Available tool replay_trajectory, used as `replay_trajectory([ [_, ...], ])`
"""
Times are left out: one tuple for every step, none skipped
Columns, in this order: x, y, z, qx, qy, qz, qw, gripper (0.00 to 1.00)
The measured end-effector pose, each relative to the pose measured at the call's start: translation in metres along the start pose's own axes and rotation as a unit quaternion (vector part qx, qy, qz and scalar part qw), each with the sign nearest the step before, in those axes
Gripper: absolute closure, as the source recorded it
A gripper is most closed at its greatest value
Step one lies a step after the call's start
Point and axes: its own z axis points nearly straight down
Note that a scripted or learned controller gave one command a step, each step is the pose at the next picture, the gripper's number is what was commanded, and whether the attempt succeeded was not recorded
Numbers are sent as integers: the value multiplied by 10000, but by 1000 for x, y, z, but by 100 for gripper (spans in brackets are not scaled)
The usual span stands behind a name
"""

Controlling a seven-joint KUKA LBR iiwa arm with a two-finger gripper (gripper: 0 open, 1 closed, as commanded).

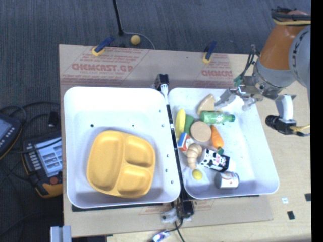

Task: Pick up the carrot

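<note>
1. Carrot lies in right bin, approx. mid-bin, tilted, orange body touching the round tan disc on its left.
2. Green bottle lies on its side just above carrot; beige wedge above that.
3. Yellow banana-like piece and a green piece sit by the bins' divider, left of disc.
4. Below carrot: black-and-white carton, small can w/ red label, yellow lemon, tan mushroom-shaped item.
5. Gripper hangs over bin's upper right area, well apart from carrot, nothing between fingers; they look spread.
6. Left bin holds a yellow divided tray.
</note>
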Motion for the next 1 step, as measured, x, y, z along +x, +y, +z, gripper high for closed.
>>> replay_trajectory([
  [29, -24, 88, -139, -8, -752, 9971, 0],
])
